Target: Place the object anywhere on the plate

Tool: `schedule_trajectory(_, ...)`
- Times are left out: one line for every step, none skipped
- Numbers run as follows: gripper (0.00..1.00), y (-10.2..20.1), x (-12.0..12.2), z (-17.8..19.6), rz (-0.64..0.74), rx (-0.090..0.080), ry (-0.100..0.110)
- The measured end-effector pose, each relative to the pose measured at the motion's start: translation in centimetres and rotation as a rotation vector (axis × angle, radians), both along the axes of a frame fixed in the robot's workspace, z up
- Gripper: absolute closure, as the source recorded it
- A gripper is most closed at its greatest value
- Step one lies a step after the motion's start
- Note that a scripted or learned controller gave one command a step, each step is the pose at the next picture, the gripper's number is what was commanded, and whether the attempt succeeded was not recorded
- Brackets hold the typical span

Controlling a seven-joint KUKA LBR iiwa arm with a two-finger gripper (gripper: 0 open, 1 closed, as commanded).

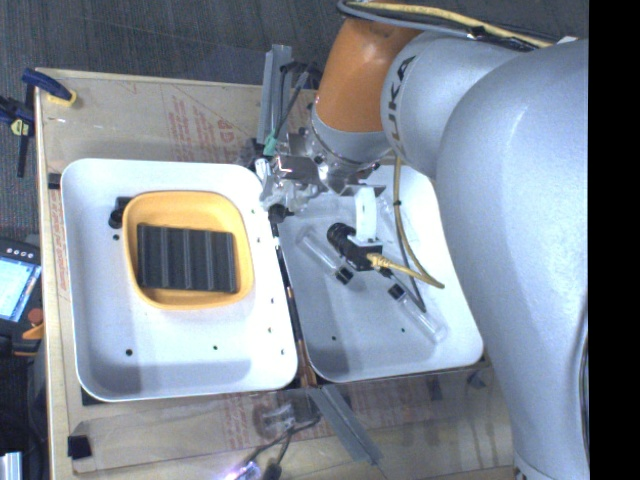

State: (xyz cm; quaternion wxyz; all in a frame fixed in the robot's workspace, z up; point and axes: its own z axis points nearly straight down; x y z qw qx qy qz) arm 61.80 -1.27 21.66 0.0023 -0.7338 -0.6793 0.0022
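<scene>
Hovering gripper (pixel 285 183): far-left corner of right bin (pixel 400 366); grasp cannot be told.
Yellow plate (pixel 185 204): left bin (pixel 150 368).
Progress: placement apparently still pending.

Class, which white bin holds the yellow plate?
The left-hand bin: the yellow plate lies in it, while the right-hand bin lies beneath the arm.

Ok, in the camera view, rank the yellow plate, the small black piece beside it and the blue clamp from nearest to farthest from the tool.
From the tool:
1. yellow plate, in the left bin, just left of the tool.
2. small black piece, at the plate's far left corner.
3. blue clamp, at the upper left corner of the bench.
</scene>
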Motion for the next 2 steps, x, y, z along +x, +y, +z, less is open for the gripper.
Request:
schedule_trajectory(1.0, 0.69, -1.68, -0.11, 0.244, 0.001, 0.0)
schedule_trajectory(0.0, 0.63, -1.67, -0.1, 0.243, 0.001, 0.0)
